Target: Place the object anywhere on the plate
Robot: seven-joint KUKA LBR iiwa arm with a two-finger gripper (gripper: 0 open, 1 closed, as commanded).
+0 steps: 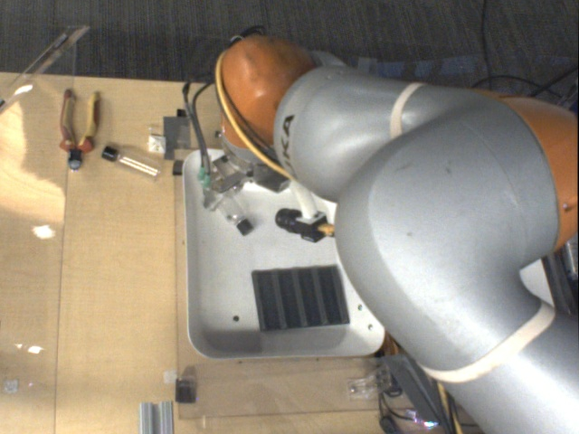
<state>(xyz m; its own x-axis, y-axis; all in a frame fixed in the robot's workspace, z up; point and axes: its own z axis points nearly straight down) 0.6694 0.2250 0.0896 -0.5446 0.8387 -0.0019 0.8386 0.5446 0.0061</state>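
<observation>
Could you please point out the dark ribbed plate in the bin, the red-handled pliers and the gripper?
dark ribbed plate [299, 298], camera view, middle of its grooved top.
red-handled pliers [78, 120], camera view, between the handles.
gripper [224, 208], camera view, between its fingertips.

On the wooden bench [99, 278], near its far left corner, lie red-handled pliers [78, 125] — handles pointing to the far edge. Just right of them rests a small clear tube with a black cap [130, 161], lying at a slant. Beside the white bin's [210, 328] far left corner sits a small metal bracket [172, 136]. At the bench's near edge — a small dark block [186, 390] and a ribbed metal piece [156, 417].
</observation>
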